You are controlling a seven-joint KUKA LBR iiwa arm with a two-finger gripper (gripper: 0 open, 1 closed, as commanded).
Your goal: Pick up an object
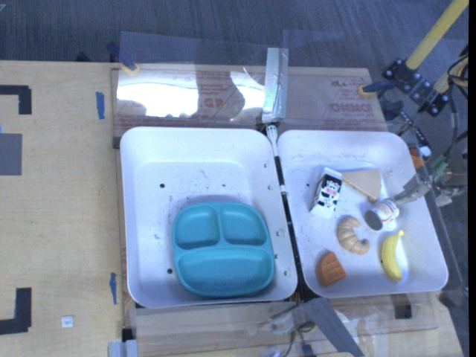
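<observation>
Banana (392,255): lies just below claw (387,211), apart from it; claw's grip state cannot be told.

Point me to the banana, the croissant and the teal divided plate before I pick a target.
banana (392,255): camera view, middle of the yellow fruit.
croissant (352,234): camera view, centre of its curved body.
teal divided plate (222,274): camera view, floor of its large front compartment.

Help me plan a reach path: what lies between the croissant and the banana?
In the camera view, bare white bin floor separates the croissant from the banana; nothing lies between them.
</observation>
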